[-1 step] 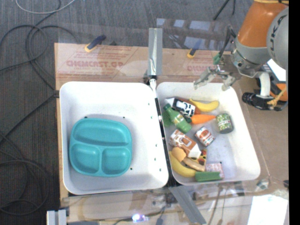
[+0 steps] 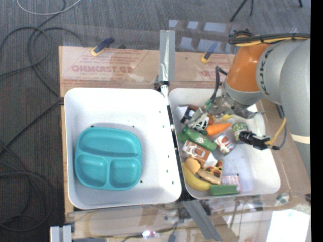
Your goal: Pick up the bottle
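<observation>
The gripper (image 2: pixel 218 108) hung over the right bin (image 2: pixel 257 173); I couldn't tell its state. One green bottle (image 2: pixel 199 138), one carrot (image 2: pixel 219 128) and one banana (image 2: pixel 195 178) lay there.

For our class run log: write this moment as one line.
arm: over right bin | gripper: above clutter | green bottle: lying, ungrasped | left bin: teal tray

A teal divided tray (image 2: pixel 107 158) lies in the left white bin (image 2: pixel 101 97). In the right bin (image 2: pixel 262 173) a carrot (image 2: pixel 218 128), a banana (image 2: pixel 194 178) and a small pink packet (image 2: pixel 230 180) lie among other clutter.
</observation>
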Robot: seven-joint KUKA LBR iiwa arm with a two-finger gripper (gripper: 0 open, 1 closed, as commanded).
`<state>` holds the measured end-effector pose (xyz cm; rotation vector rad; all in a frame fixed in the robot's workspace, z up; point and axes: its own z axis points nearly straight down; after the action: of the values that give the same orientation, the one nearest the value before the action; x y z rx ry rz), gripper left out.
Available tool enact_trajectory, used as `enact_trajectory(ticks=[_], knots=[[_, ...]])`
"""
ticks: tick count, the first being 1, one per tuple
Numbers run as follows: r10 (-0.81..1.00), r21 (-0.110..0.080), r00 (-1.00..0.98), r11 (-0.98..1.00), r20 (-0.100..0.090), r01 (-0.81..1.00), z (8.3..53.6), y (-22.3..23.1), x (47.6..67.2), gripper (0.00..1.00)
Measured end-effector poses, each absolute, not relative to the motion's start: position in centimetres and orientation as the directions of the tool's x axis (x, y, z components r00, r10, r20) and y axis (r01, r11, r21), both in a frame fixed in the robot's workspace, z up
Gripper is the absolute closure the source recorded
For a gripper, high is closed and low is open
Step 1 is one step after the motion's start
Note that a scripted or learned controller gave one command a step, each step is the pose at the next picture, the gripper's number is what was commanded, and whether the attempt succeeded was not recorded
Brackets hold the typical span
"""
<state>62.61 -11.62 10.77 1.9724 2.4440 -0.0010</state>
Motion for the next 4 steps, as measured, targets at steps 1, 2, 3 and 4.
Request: enact_trajectory(ticks=[1, 2, 3, 4], knots=[[0.999, 0.02, -0.044, 0.044, -0.003, 0.999, 9.3, -10.6, 57.7, 0.0], [1.0, 0.02, 0.007, -0.007, -0.004, 1.0, 9.3, -9.7, 51.1, 0.0], [0.985, 0.017, -0.174, 0.174, -0.009, 0.985, 9.2, -17.9, 50.2, 0.0], [0.984, 0.018, -0.175, 0.176, -0.006, 0.984, 10.2, -17.8, 50.3, 1.0]])
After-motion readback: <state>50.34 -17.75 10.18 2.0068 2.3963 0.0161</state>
